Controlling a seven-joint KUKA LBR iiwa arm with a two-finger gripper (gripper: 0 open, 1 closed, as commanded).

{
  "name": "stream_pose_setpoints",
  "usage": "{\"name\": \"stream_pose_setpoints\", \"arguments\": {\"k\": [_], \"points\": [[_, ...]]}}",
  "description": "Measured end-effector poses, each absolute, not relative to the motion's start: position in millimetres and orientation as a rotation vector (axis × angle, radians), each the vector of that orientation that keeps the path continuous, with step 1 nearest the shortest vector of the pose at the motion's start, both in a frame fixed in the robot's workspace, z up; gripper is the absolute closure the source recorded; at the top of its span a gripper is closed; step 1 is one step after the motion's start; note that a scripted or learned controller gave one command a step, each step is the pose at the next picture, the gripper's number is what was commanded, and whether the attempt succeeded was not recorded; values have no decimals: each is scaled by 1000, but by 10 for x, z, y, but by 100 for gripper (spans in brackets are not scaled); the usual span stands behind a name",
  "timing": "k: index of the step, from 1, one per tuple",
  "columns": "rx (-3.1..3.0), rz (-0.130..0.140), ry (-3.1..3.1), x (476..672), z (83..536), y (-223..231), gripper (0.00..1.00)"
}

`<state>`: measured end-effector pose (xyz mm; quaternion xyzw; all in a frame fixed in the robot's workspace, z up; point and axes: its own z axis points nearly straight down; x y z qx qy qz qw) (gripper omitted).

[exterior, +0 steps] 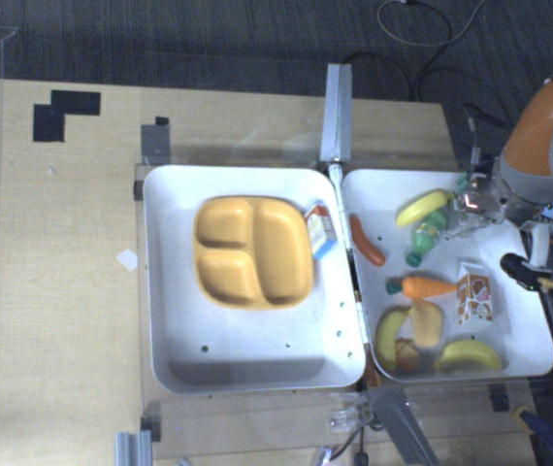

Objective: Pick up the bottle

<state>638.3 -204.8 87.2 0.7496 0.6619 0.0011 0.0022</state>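
Observation:
A small green bottle (pixel 424 239) lies on its side in the right bin (pixel 529 299), just below a yellow banana (pixel 422 207). My gripper (pixel 465 210) hangs over the bin's upper right part, just right of the bottle's upper end and close to the banana's tip. Nothing can be seen held in it. The grey arm with its orange band (pixel 540 134) reaches in from the right edge.
The right bin also holds a red sausage (pixel 367 241), a carrot (pixel 427 286), a printed packet (pixel 474 299), and more bananas (pixel 469 355) with other fruit at the front. In the left bin (pixel 175 289) sit a yellow divided plate (pixel 253 250) and a small carton (pixel 320 229).

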Motion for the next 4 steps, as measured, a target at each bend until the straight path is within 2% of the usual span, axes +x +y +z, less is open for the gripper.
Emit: {"name": "stream_pose_setpoints", "arguments": {"k": [1,2,3,4], "points": [[2364,-7,2073,6618,1396,-1967,100],[2355,4,2070,6645,1414,-1957,0],[2514,7,1873,6222,878,-1714,0],[2504,17,1876,6254,1012,-1707,100]]}}
